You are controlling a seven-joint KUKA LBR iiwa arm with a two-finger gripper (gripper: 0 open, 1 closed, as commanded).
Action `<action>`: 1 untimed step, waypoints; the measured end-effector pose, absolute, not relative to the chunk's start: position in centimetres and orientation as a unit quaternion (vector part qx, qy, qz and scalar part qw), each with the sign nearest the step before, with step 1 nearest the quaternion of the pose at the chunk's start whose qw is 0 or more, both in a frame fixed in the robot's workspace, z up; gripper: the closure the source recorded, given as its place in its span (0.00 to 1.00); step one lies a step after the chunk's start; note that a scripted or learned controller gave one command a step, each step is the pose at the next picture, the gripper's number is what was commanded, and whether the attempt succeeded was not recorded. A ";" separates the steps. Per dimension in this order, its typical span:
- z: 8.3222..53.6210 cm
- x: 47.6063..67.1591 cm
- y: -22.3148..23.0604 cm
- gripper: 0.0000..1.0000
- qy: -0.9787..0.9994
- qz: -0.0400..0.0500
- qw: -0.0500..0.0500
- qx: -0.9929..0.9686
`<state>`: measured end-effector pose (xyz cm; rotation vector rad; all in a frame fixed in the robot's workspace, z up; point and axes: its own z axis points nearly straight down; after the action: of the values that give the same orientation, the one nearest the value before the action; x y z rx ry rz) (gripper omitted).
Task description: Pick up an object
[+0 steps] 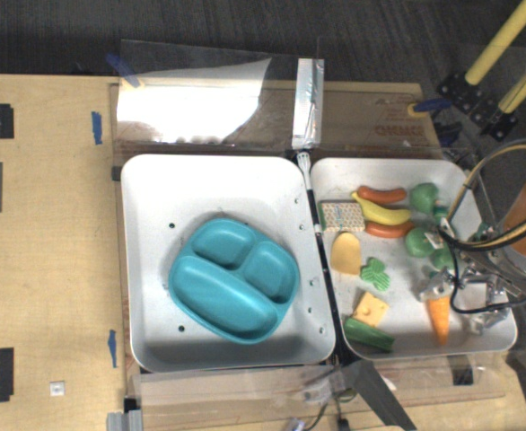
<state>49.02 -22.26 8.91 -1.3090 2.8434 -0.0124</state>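
While the gripper [450, 287] hangs low in the right bin [398, 176] beside the toy carrot [438, 318], I cannot tell its state. A teal divided plate [234, 279] sits in the left bin [151, 241].

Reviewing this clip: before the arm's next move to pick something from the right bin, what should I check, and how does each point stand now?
1. Gripper over the right bin: ok.
2. Fingers open or shut: cannot tell, cables hide them.
3. Nothing held yet: cannot tell.
4. Target close by: ok, the carrot lies just below the gripper.
5. Target free of neighbours: not ok; the green toys and the cables crowd that side.
6. Blue tray in the left bin out of the way: ok.
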 end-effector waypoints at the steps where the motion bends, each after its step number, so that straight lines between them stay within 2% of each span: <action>1: 8.9 48.9 -21.7 0.00 0.873 -0.004 0.006 -0.488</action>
<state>48.91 -21.69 8.92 -1.5279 2.7321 -0.0136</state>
